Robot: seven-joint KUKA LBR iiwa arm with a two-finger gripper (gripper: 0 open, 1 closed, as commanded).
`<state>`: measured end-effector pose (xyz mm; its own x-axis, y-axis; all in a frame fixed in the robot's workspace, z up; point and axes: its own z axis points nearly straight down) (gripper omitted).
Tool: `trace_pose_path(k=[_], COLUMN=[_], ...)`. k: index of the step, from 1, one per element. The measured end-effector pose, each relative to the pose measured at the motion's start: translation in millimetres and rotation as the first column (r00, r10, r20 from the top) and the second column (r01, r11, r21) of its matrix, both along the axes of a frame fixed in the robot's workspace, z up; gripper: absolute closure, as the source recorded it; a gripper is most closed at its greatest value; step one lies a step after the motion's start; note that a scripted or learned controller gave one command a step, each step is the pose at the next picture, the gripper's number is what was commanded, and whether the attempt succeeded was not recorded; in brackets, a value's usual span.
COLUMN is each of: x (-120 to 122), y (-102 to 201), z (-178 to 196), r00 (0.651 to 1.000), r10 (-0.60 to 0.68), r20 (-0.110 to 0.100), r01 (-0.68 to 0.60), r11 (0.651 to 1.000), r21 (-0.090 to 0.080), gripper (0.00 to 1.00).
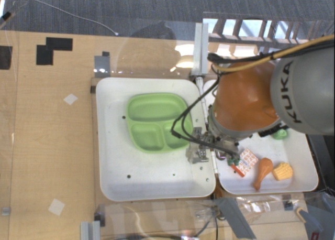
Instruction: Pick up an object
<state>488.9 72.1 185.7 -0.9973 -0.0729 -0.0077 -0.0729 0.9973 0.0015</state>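
Arm point(272, 97): reaches in from 3 o'clock; orange band bulks over the rim between the two bins and hides part of the right one.
Gripper point(198, 152): low over the left bin point(112, 144) at its 3 o'clock edge, just beside the dividing rim; how wide it stands cannot be told from here; nothing seen in its hold.
Tray point(154, 121): green, three compartments, lying flat near the middle of the left bin; its 4 o'clock corner just beside the gripper, touching or not cannot be told.
Drumstick point(263, 172): in the right bin point(306, 178), toward 6 o'clock, thin end pointing to 7 o'clock.
Yellow piece point(283, 171): at 3 o'clock of the drumstick, touching or nearly so.
Card point(245, 161): red and white, at 9 o'clock of the drumstick, close by.
Green bit point(280, 133): at 12 o'clock of the yellow piece, half under the wrist.
Likely target: the tray, being nearest.
Doing it well: straddle the raised rim or a divider wall, not the flat floor; come down square; close fully before lifting; lift slow, since a wide tray held at one corner will likely tilt and slip.
Risk: snagging the bin rim at 3 o'clock.
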Motion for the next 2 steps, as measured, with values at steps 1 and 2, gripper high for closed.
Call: trace_pose_path(k=[1,2], x=[24,-2], y=[58,147], z=[3,10], r00=[0.91,0.999], r10=[-0.414,0.034], r20=[-0.003,-0.002], r01=[0.414,-0.034], r11=[0.91,0.999], r21=[0.004,0.002], gripper=[1.0,1.0])
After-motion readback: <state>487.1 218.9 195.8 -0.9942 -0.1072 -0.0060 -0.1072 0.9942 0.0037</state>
